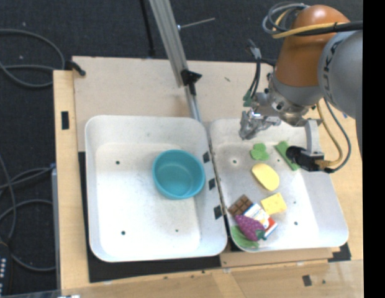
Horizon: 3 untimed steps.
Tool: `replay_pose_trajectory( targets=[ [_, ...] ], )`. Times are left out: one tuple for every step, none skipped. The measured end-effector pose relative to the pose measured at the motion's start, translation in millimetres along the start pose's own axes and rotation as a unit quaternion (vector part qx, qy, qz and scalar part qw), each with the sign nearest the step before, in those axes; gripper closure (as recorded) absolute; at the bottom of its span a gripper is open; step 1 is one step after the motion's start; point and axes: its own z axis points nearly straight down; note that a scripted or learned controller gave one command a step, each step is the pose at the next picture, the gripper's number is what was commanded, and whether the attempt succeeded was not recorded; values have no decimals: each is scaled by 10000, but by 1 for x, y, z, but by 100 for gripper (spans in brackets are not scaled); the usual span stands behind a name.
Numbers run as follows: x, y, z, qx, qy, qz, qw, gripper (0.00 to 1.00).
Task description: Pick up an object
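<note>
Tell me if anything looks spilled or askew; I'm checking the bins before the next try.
Nothing looks spilled or broken. The blue bowl sits upright in the left bin. The toys in the right bin are crowded in its near corner, a purple one lying over the others.

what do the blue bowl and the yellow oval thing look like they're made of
Blue bowl: probably plastic, one even teal colour with a smooth, thin rim and a soft sheen. Yellow oval piece: likely plastic or foam toy food, flat matte yellow with rounded edges; the view is too coarse to settle which.
</note>
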Motion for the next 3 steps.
replay_pose_trajectory(
  targets=[
    [49,-17,10,6,-5,0,10000,100],
    [101,-39,-2,-1,7,-13,10000,100],
    [141,-64,-5,6,2,-8,10000,100]
  ],
)
